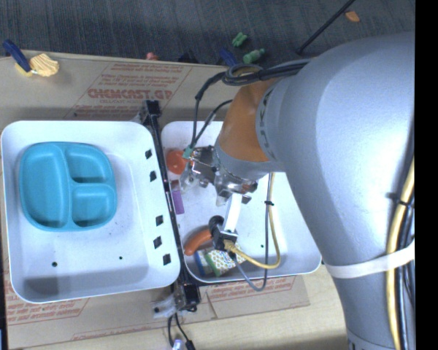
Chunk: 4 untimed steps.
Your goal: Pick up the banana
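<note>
My gripper [201, 169] hangs low over the upper left part of the right bin [296, 257], under the orange-banded wrist. Its metal body is next to a round orange thing [175, 160] by the bin's left wall. The big grey arm covers the bin's right and upper parts, hiding whatever lies there.
A blue divided plate [66, 186] lies in the left bin [73, 275]. In the right bin are a purple piece [178, 200], an orange elongated thing [196, 238] and a patterned can [216, 262] near the front wall. A small yellow thing [44, 65] sits on the cardboard at the far left.
</note>
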### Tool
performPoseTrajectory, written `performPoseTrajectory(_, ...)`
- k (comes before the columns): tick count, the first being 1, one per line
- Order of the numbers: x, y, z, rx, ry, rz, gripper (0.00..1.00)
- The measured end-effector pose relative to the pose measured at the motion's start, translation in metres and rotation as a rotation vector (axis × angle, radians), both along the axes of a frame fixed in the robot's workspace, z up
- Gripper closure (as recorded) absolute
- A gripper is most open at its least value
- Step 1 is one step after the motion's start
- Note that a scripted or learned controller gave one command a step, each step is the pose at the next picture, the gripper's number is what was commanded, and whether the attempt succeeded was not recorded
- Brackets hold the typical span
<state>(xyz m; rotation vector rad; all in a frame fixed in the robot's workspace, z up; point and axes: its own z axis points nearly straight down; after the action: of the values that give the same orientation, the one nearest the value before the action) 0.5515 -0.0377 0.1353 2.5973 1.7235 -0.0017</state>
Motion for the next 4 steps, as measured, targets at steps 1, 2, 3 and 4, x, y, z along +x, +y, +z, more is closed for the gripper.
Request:
performPoseTrajectory(1, -0.006, 0.016, 0.018, -0.006, -0.003, -0.082, 0.0)
performPoseTrajectory(2, -0.055, -0.048, 0.061, 0.022, 0.015, -0.125, 0.0)
performPoseTrajectory(3, 0.045, 0.016, 0.065, 0.024, 0.016, -0.171, 0.0)
performPoseTrajectory(4, 0.017, -0.058, -0.044, 0.023, 0.017, -0.16, 0.0)
